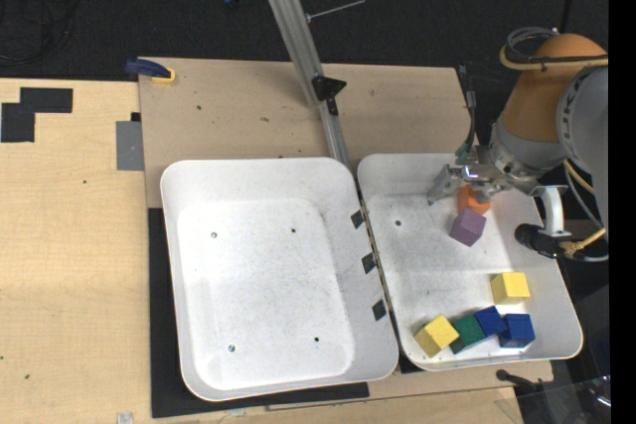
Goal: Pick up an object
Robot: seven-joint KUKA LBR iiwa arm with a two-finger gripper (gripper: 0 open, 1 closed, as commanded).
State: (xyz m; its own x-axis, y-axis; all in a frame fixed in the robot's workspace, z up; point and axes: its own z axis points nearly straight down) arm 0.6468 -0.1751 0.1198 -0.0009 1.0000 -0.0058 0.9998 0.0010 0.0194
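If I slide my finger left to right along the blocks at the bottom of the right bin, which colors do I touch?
Yellow block → green block → blue blocks, all huddled together along the near edge of the right bin.

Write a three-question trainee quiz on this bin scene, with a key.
1. True or false: all the blocks lie in the right bin.
2. How many yellow blocks are there?
3. Which block lies nearest the gripper? A) purple B) green C) blue

Key:
1. True.
2. Two: one alone near the right wall, one at the front cluster beside the green block and blue blocks.
3. A: the purple block lies just below the orange block under the gripper.
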